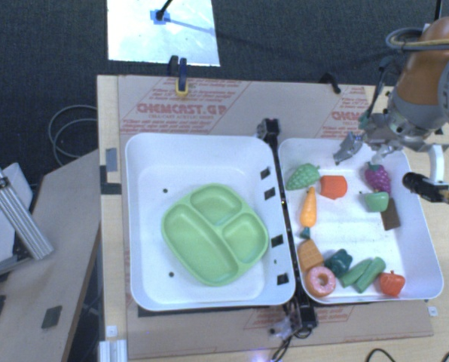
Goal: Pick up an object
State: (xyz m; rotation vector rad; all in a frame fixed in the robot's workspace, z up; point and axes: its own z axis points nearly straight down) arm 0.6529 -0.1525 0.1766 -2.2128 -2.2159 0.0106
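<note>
Camera view, tool (364,151) open, purple grapes (377,177) just beside

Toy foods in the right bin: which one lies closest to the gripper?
The purple grape bunch, at the bin's far right, just below the gripper. The orange piece and the leafy green one lie farther to the left.

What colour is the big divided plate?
Light green divided plate, clearest in the camera view.

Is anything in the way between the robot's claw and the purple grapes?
Nothing visible. The gripper hangs over the right bin's far end, and the purple grapes lie just beside it, uncovered, with a green piece close by on their near side.
</note>
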